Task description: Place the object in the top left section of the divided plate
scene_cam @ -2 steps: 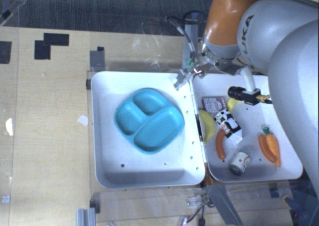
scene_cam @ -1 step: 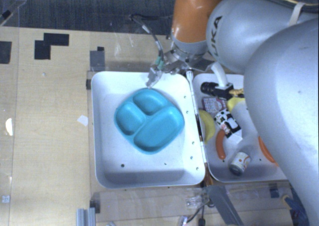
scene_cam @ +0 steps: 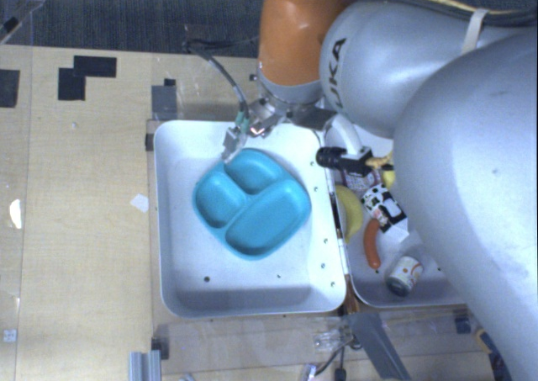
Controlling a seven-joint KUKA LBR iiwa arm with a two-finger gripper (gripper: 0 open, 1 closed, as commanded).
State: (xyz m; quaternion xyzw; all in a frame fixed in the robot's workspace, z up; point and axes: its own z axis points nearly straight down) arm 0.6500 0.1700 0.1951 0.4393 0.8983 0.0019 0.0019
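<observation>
Over the plate's far rim: pincer (scene_cam: 231, 142), pointing down at the far edge of the divided plate (scene_cam: 271, 221); whether it is apart or together, I cannot tell, nor whether it carries anything
Arm: grey arm (scene_cam: 395, 60) with its orange band (scene_cam: 290, 30) reaches in from the right, above the far side of both bins
Plate: blue, lying flat and turned at a slant in the middle of the left bin (scene_cam: 181, 228); two small sections on its far and left side, one large section on its near right side
Right bin: right bin (scene_cam: 424, 293) just beside the left one, partly hidden by the arm; it holds a yellow curved piece (scene_cam: 353, 211), a black-and-white patterned piece (scene_cam: 382, 203), an orange-red stick (scene_cam: 372, 251) and a small can (scene_cam: 403, 274) close together; which is the task's object cannot be told
Surface: pale wooden surface (scene_cam: 84, 228) to the left of the bins, with black marks (scene_cam: 84, 76) near its far edge
</observation>
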